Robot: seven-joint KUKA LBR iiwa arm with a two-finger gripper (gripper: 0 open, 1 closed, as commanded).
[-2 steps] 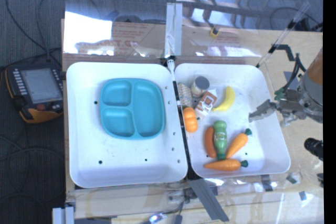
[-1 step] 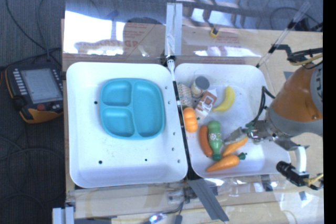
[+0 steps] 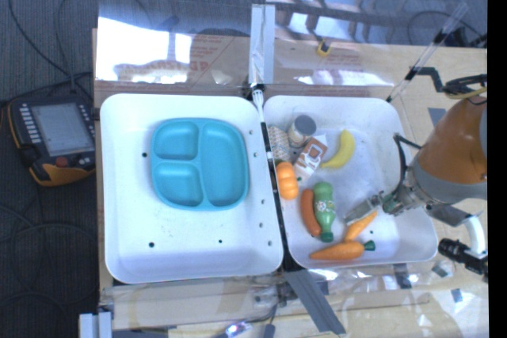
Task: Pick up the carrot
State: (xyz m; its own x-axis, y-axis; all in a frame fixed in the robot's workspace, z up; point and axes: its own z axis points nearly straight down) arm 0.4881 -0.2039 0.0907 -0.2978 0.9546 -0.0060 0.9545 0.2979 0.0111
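Here you have 2 carrot-like pieces in the right bin [image 3: 412, 170]. The larger carrot [image 3: 339, 251] lies flat near the bin's front wall, its green stub pointing right. A smaller carrot piece [image 3: 359, 225] sits slanted just above it, its upper end right at the gripper [image 3: 371, 208]. The fingers look parted and nothing sits between them, though at this size you should treat that as a likely reading, not a sure one.

Judge the carrot as a light, rigid toy with a smooth, tapered skin. It should not crush, but it can roll or squirt out of a pinch near the tip. Take it across the thick middle, with the jaws square to its long axis.

Mind the crowding. A green bottle [image 3: 323, 210] stands just left of the small piece, with an orange-red sausage shape [image 3: 310, 213] touching its left side. An orange [image 3: 287, 181] rests against the divider. Further back lie a banana [image 3: 342, 152], a small carton [image 3: 312, 155] and a grey can [image 3: 303, 126]. The front wall leaves little room beside the larger carrot, so a finger could catch there.

The left bin [image 3: 119, 233] holds a blue divided plate [image 3: 198, 163], well apart from the work.
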